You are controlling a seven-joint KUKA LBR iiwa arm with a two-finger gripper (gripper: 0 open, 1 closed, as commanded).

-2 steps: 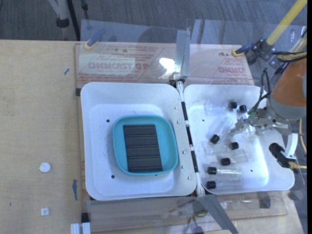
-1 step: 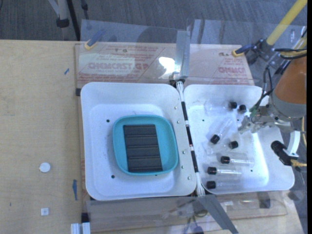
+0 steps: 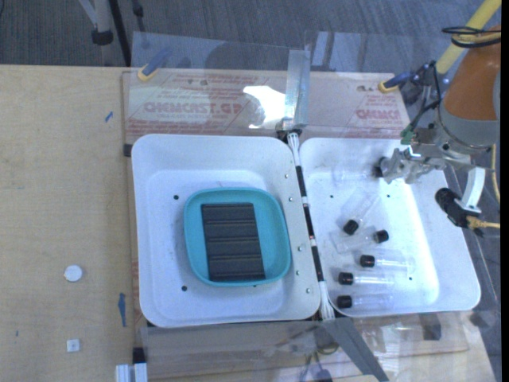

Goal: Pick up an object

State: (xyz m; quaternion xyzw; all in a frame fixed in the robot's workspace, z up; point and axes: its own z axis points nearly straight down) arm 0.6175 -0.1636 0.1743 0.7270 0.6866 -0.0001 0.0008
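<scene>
Reaching in from the right, the grey arm (image 3: 469, 94) with its orange band hangs over the upper right part of the right-hand bin (image 3: 445, 293), and its gripper (image 3: 395, 168) sits near that bin's far edge. Whether the gripper is open or closed cannot be told at this slant, and no object is seen in its grasp. Several clear tubes with black caps lie on the floor of the right-hand bin: one tilted tube (image 3: 359, 213) near the middle, a second cap (image 3: 382, 235) just beside it, and three more tubes (image 3: 374, 281) lying roughly level in a loose stack toward the near edge, caps pointing left. All of them rest well apart from the gripper. The left-hand bin (image 3: 159, 165) holds a teal tray (image 3: 274, 237) with a dark ribbed insert (image 3: 232, 242) at its centre. A small white disc (image 3: 73, 274) lies on the wooden bench (image 3: 56, 173) to the left of both bins.
</scene>
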